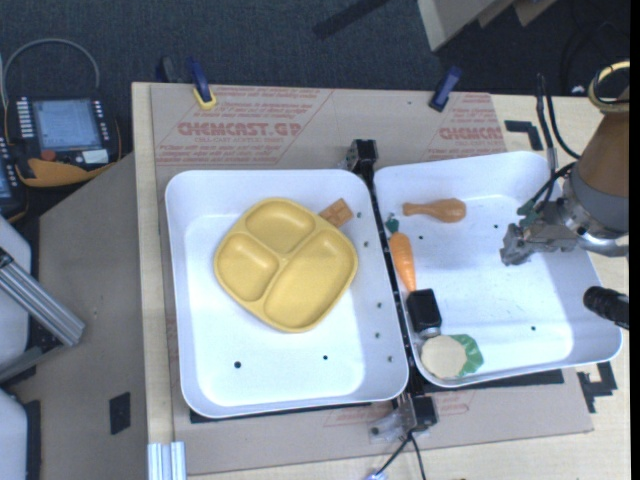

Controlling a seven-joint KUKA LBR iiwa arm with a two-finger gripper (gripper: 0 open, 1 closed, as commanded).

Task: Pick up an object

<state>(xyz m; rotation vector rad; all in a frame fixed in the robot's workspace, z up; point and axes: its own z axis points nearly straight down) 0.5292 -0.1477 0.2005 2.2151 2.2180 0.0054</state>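
Reading the brown sheet under the bins, you get "CHEMCAST GP" in red beside each clamp. Take the right bin [560, 353] as your landmark: the gripper [522, 240] hangs over its upper right, and you cannot tell its finger state. A carrot [403, 261], black block [423, 309] and round green-edged piece [449, 356] line its left wall; a drumstick [436, 210] lies near its top. A yellow divided plate [286, 264] sits in the bin to its left.

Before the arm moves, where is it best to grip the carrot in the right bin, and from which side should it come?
Grip the carrot across its thicker middle, coming straight down from above. It lies flat, lengthwise against the right bin's left wall, with the black block just below its tip. The wall probably leaves little room on that side, so the fingers should straddle it carefully. The gripper hovers further right.
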